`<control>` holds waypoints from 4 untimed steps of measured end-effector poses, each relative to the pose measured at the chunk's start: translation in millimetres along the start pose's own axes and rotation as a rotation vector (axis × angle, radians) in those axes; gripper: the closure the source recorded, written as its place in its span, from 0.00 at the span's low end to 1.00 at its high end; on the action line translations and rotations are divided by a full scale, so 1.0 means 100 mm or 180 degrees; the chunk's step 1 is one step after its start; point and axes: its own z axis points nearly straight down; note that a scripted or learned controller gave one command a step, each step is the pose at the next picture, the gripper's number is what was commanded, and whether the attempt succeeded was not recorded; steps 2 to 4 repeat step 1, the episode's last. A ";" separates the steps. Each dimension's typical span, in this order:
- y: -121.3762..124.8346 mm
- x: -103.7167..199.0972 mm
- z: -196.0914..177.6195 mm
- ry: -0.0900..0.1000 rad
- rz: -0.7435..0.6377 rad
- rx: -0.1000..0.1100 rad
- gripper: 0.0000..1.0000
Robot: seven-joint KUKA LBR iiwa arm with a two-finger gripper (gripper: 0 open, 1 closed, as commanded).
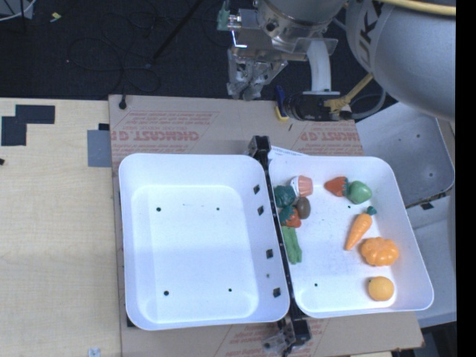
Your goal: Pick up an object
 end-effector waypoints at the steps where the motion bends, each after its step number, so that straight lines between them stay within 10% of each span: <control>1: 0.08 -0.07 -0.85 -0.0006 -0.0016 0.0028 1.00; 4: 0.08 -0.07 -0.85 -0.0006 -0.0016 0.0028 1.00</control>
